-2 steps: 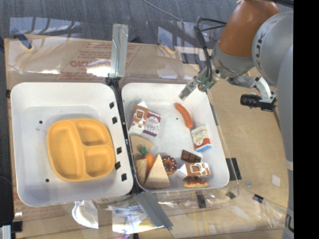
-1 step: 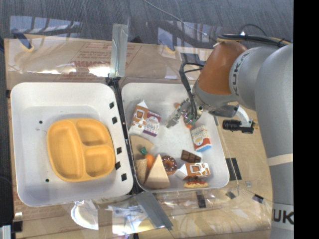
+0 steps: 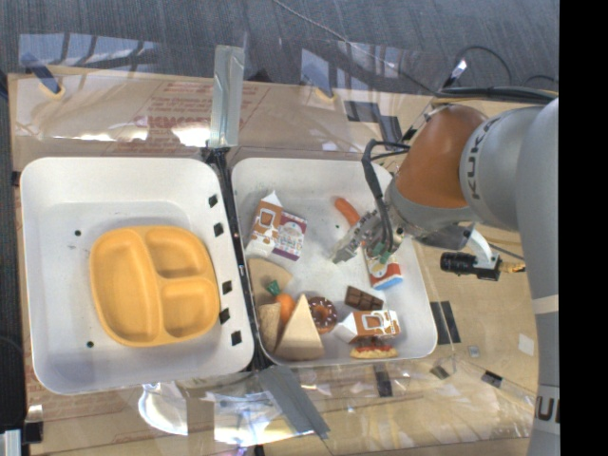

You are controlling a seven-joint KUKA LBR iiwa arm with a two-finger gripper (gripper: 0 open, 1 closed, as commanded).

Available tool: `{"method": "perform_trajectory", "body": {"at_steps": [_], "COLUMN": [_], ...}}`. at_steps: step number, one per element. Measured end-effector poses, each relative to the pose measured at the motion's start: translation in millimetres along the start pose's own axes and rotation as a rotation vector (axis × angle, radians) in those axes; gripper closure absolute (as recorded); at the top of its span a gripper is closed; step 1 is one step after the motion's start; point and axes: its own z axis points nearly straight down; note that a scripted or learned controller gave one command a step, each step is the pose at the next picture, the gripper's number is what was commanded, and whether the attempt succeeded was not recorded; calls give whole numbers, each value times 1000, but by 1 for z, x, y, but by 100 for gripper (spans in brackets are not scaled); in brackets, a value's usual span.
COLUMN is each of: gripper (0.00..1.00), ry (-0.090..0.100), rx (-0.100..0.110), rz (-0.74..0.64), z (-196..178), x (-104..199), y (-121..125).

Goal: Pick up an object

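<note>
Over the right bin (image 3: 418,174), toward its right side, hangs the gripper (image 3: 363,241), its metal fingers pointing down and left; whether they are parted or closed cannot be told from this slant, and nothing is seen between them. Just right of and below it lies a small red, white and blue carton (image 3: 387,275), partly covered by the gripper. Just above and left of the fingertips lies an orange carrot (image 3: 347,209). Farther left rests a white and brown milk carton (image 3: 277,230). Along the bin's lower edge sit a tan wedge (image 3: 299,329), a small orange piece (image 3: 284,305), a chocolate doughnut (image 3: 322,313), a dark brown square (image 3: 363,299), another small white and brown carton (image 3: 374,324) and a reddish item (image 3: 371,350) beneath it. Behind the gripper, the grey arm with its orange band (image 3: 439,158) reaches in from the right. Well apart, the left bin (image 3: 57,183) holds a yellow divided tray (image 3: 152,284).
</note>
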Motion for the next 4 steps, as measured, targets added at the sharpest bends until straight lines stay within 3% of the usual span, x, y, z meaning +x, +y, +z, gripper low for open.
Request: {"method": "perform_trajectory", "body": {"at_steps": [1,2,3,4], "gripper": [0,100,100,0], "ry": [0,-2,-6,0], "rx": [1,0,-4,2], "rz": [176,169,390,391], "z": [1,-11,-137,-132], "x": [-40,-40,-29,-27], "y": [44,45,81,80]}}
